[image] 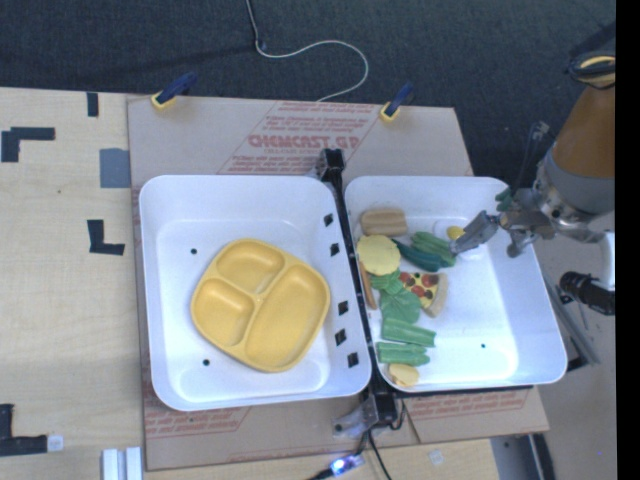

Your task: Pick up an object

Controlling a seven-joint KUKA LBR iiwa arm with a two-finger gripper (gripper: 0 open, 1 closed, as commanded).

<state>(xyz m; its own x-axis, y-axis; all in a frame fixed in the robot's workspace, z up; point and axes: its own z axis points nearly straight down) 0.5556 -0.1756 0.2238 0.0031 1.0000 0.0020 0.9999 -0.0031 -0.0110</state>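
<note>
The right bin point(500, 318) holds several toy foods along its left side: a tan bun point(383, 220), a yellow disc point(379, 254), a dark green pod point(425, 249), a pizza slice point(425, 288), light green pieces point(405, 318) and a small pale yellow piece point(404, 373). My gripper point(492, 241) hangs over the upper right part of this bin, open. Its left finger point(476, 232) points at the pod's right end, beside a small yellow item point(455, 233). Nothing sits between the fingers.
The left bin point(170, 218) contains a yellow divided plate point(262, 303). Black clips point(330, 163) mark the wall between the bins. The arm's orange band point(588, 138) is at the right edge. Both bins rest on cardboard point(300, 128) held by clamps.
</note>
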